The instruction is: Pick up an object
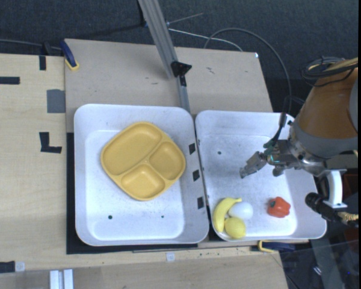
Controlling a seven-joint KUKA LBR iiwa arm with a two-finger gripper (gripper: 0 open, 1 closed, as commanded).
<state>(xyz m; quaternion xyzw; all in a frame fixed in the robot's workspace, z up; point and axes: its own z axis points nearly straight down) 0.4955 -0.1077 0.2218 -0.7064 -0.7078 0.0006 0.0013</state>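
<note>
Gripper of the grey-and-orange arm hangs over the middle of the right-hand bin, with nothing between its fingers; whether they stand apart or together cannot be told at this slant. Reaching in from the right, the tool sits over bare white floor, well apart from anything it might lift. Candidates for the pick are grouped along the bin's near edge: a banana curled in the near-left corner, touching a white egg-like object and a yellow lemon-like fruit, and a small red pepper-like piece lying alone nearer the arm. That lone red item looks the easier target, being clear of neighbours and walls. In the left-hand bin a yellow divided plate lies flat. No object appears lifted yet.
</note>
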